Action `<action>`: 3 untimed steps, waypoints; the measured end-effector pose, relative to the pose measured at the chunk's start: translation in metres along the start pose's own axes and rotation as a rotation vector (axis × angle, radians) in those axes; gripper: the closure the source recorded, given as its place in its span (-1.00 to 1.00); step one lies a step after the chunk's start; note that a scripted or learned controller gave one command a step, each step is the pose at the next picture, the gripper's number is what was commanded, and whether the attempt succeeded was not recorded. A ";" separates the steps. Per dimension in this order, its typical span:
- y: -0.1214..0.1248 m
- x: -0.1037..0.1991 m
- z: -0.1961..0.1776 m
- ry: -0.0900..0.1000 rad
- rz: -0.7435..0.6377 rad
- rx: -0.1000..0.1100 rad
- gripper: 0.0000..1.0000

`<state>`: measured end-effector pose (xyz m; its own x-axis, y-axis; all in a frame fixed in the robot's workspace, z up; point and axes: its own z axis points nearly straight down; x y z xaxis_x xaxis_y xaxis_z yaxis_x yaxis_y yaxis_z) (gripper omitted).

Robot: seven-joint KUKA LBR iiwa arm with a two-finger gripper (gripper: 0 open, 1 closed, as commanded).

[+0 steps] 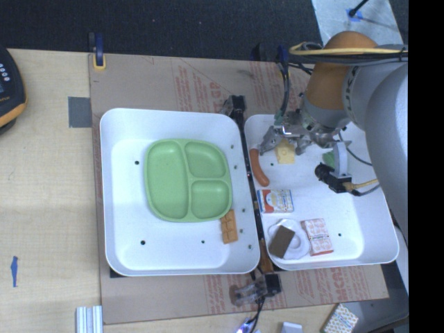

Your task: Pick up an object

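My gripper [286,143] is low over the far left part of the right bin [361,252], and its fingers stand open. A small yellow block [285,155] lies on the bin floor directly under the fingertips, not lifted. An orange-red sausage [259,167] lies just to its left along the bin wall. Nearer the front are a small printed card [276,200], a white cup with a brown piece [283,241] in it, and a pink packet [316,236]. A green item [329,157] peeks out beside the wrist.
The left bin [118,186] holds a green divided plate [187,180] and an orange waffle piece [229,226] at its front right. The ridge between the two bins runs close to the sausage. The arm's bulk covers the right bin's far right side.
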<state>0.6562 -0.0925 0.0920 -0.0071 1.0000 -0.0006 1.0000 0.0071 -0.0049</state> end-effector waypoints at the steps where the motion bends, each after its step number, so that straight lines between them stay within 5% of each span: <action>1: 0.000 -0.001 0.000 0.000 0.001 0.000 -1.00; 3: 0.000 -0.024 -0.001 -0.001 0.005 -0.004 -1.00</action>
<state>0.6565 -0.1162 0.0926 -0.0018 1.0000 -0.0020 1.0000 0.0018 -0.0009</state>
